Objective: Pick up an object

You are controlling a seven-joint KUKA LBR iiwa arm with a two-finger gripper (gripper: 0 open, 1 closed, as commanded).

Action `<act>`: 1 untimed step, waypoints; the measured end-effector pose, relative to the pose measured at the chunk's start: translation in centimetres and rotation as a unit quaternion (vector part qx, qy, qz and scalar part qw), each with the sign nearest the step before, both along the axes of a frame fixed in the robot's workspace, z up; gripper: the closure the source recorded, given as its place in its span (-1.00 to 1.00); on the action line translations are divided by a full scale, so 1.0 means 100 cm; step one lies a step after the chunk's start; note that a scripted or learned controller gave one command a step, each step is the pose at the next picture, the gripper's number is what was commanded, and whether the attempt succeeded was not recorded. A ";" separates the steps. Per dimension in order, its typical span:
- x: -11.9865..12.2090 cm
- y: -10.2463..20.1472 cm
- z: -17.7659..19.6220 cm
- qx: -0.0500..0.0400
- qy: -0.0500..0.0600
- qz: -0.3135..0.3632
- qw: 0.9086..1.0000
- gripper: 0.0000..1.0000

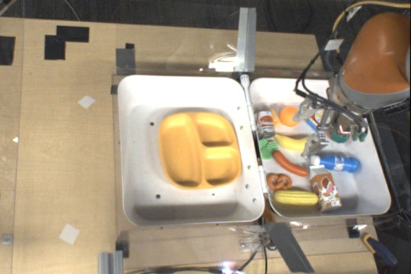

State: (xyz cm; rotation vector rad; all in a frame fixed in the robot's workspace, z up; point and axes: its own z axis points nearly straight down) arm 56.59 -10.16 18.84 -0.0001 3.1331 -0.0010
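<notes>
Here the gripper [321, 128] hangs low over the right bin [379, 192], just above the small objects crowded there; whether it is apart or together I cannot tell, and nothing visibly sits in its grasp. Directly beneath and beside it lie a banana [290, 143], an orange ball [288, 115] and a blue bottle [338, 164]. Farther toward the near rim rest a red sausage [290, 164], a pretzel [279, 181], a corn cob [295, 198] and a small brown carton [327, 190]. A small can [265, 122] and a green item [268, 149] press against the wall dividing the bins. Bare floor shows along the right bin's far-right side. The left bin [138, 138] holds a yellow divided tray [199, 147] at its centre, with open white floor all around it.
</notes>
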 end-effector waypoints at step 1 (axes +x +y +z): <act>0.000 0.000 0.000 0.000 0.000 0.000 1.000 -1.00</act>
